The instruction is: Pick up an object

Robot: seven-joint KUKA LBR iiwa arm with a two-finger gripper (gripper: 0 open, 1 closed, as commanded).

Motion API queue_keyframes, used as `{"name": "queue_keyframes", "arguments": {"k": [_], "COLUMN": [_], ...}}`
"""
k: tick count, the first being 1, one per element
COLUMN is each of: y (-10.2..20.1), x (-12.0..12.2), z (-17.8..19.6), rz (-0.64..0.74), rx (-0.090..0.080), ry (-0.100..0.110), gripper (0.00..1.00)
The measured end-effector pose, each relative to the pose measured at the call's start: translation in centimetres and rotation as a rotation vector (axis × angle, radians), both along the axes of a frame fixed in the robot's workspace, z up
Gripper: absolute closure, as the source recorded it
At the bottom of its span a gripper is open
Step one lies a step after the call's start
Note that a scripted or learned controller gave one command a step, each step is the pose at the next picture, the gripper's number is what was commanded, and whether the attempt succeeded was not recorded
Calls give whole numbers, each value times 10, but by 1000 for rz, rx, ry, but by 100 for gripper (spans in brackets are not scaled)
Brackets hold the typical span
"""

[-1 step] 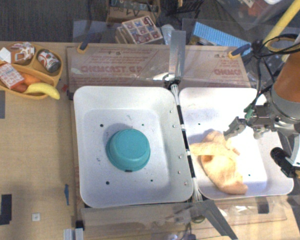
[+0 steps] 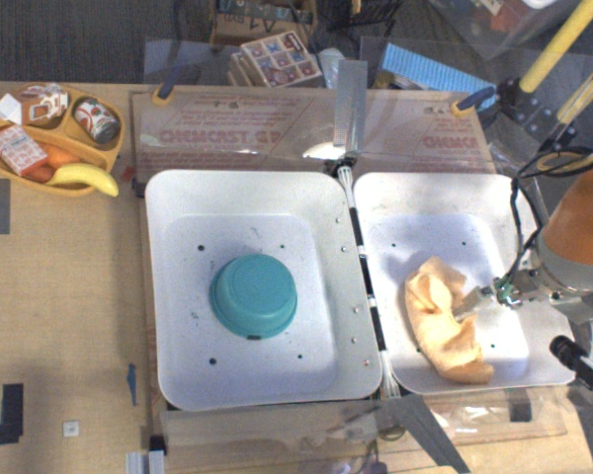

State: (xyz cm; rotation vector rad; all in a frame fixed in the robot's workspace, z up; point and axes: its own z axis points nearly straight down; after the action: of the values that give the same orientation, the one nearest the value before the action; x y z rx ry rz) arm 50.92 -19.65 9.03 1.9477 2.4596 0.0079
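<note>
A crumpled yellow-orange cloth (image 2: 443,324) lies in the right white bin (image 2: 425,205), toward its front. A teal bowl (image 2: 254,295) sits upside down in the middle of the left white bin (image 2: 178,215). My gripper (image 2: 471,301) reaches in from the right and is low over the right bin, its tip at the cloth's upper right edge and touching or almost touching the fabric. The orange band of the arm (image 2: 578,230) shows at the right edge above the wrist.
A yellow tray (image 2: 40,181) with a banana, a can and small packs sits on the bench at the far left. Cardboard panels stand behind both bins. Cables hang beside the arm at the right. A metal divider runs between the bins.
</note>
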Motion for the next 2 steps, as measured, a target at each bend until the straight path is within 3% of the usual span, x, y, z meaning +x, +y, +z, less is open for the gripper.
{"name": "queue_keyframes", "arguments": {"k": [1, 2], "y": [57, 94], "x": [0, -23], "z": [1, 1], "rz": [220, 269], "rx": [-7, -10], "ry": [-10, -13], "gripper": [0, 0]}}
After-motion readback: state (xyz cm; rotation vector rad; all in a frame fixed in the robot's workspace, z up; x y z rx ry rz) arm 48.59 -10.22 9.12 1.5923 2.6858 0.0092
